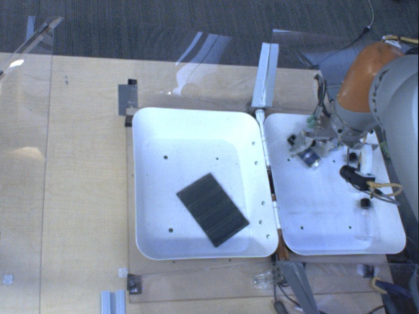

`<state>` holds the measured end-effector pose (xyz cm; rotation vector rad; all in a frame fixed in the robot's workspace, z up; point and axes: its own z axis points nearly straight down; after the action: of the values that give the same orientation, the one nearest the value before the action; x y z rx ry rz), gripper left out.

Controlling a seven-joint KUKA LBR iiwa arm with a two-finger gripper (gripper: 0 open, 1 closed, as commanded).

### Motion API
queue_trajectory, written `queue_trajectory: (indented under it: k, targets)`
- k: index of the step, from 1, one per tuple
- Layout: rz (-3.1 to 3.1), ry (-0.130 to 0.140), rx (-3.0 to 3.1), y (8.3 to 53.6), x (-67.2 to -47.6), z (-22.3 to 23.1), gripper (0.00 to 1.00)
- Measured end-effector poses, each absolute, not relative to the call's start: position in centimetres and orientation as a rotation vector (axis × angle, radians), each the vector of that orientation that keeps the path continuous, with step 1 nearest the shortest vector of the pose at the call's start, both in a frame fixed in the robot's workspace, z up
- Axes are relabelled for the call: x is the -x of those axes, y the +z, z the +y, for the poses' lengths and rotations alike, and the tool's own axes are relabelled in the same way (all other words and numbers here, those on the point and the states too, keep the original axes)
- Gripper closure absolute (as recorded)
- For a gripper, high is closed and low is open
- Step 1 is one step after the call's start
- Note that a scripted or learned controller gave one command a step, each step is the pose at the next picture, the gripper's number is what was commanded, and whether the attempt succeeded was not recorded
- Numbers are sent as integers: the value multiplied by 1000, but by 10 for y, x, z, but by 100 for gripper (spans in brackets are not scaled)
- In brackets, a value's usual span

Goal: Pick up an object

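A dark grey rectangular pad (213, 209) lies flat and turned at an angle in the left bin (150, 175), toward its front middle. My gripper (309, 150) hangs low over the back left part of the right bin (327, 231), close to the wall between the bins. It is far from the pad. The grey arm with its orange band (363, 77) comes in from the right above it. A small dark and bluish piece (313, 159) shows at the gripper's tip; I cannot make out what it is.
A black cable loop (357, 175) and a small dark fitting (365, 203) hang from the wrist over the right bin's right side. A metal rail (265, 77) stands behind the gap between the bins. Wooden bench (65, 175) extends left.
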<state>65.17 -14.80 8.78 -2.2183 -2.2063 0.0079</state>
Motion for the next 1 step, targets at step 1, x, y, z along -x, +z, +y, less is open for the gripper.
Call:
queue_trajectory:
  k: [1]
  targets:
    - [-2227, 1, 2225, 101, -655, -149, 100]
